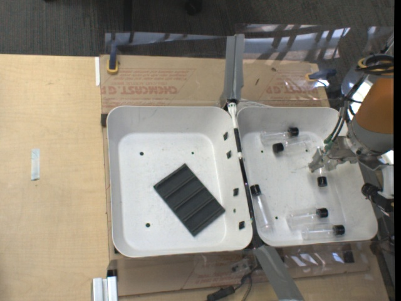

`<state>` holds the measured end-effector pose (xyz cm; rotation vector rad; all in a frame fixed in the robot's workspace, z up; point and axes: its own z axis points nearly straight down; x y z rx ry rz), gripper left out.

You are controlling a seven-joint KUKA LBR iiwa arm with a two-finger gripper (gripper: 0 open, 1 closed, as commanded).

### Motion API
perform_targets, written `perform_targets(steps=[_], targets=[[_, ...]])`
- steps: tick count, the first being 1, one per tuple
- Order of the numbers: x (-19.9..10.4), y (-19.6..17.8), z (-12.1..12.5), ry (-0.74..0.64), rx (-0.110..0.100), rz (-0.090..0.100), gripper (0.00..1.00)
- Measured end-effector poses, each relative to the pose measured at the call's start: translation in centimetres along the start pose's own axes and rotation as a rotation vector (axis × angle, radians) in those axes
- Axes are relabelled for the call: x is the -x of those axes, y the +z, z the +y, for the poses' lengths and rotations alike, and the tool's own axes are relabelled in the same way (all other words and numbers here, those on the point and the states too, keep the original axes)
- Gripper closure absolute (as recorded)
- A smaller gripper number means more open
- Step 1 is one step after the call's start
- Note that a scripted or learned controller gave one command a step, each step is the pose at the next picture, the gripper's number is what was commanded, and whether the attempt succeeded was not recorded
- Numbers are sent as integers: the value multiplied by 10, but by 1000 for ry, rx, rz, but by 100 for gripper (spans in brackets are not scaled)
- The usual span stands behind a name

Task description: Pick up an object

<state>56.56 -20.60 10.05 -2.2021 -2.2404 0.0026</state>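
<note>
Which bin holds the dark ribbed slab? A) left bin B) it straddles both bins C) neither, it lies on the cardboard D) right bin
A: the dark ribbed slab lies tilted on the floor of the left bin, while the right bin holds clear tubes with black caps.

Clear black-capped tubes (280,140) lie scattered flat in the right bin (294,234); a ribbed black slab (188,199) lies in the left bin (125,168).
</note>
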Motion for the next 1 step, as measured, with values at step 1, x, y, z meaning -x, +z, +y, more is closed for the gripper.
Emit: perform_targets(steps=[1], targets=[[-76,-106,23,37,-1,0,100]])
